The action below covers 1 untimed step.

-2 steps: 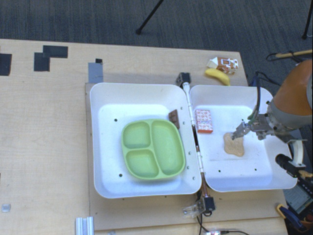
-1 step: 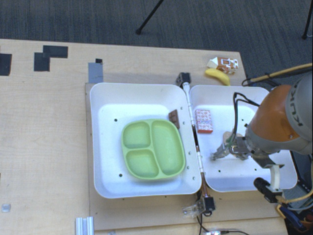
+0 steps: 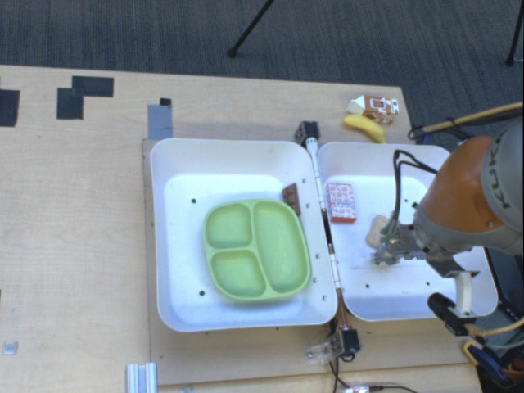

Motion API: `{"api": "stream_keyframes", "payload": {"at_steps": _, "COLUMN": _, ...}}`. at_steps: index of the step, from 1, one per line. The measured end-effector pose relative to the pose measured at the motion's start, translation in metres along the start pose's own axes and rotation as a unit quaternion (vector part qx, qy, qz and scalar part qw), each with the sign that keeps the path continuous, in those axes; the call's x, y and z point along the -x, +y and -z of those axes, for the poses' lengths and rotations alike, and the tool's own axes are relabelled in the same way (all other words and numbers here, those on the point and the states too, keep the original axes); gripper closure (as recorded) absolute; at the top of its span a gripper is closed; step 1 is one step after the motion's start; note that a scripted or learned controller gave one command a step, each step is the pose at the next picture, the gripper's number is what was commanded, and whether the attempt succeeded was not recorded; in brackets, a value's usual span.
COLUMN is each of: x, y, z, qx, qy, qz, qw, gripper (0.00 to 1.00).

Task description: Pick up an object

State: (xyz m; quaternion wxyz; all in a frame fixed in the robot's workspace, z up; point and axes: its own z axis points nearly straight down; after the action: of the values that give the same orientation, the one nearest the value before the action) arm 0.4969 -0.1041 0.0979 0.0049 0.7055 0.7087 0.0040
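Gripper point(image 3: 385, 255) low in right bin point(image 3: 360, 301), just beside pale lump point(image 3: 377, 231); finger state can't be told. Red-white packet point(image 3: 341, 202) nearby; green tray point(image 3: 256, 250) in left bin point(image 3: 176, 219).

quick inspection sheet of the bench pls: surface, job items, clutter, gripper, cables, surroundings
Surface: light wooden bench bearing two white bins, left bin and right bin, side by side.
Job's things: green divided plate and a small brown object in the left bin; red and white packet and a pale lump in the right bin.
Clutter: toy banana and a small carton on the bench behind the right bin.
Gripper: gripper low in the right bin, beside the pale lump; finger state cannot be judged.
Cables: black cable running along the arm; wires at the front edge.
Surroundings: dark carpet, stand leg.
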Motion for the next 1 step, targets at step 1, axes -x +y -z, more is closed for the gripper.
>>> {"api": "stream_keyframes", "payload": {"at_steps": 1, "x": 0.0, "y": -0.0001, "z": -0.0001, "qx": 0.0, "qy": 0.0, "qz": 0.0, "qw": 1.0, "gripper": 0.0}}
